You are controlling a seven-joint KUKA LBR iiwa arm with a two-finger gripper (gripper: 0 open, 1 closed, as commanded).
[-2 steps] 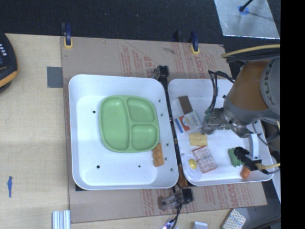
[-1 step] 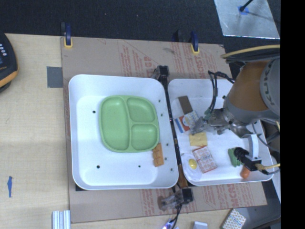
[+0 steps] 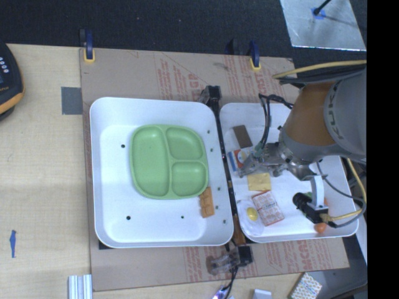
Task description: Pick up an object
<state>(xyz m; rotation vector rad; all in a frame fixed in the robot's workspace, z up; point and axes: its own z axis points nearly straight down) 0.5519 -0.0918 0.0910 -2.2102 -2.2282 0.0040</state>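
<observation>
Approach step: the gripper point(image 3: 254, 165) is lowered into the right bin point(image 3: 349, 185), at 11 o'clock of the yellow block point(image 3: 259, 182). Finger opening cannot be told. Descent and closure are judged next.

Glossy white plastic bins point(image 3: 106, 167), matt green plastic tray point(image 3: 168, 161), cardboard underlay point(image 3: 156, 73).

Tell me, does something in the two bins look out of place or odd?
Little stands out. A small orange-brown block lies alone in the left bin, tilted beside the green divided plate. The other small items sit jumbled in the right bin.
</observation>
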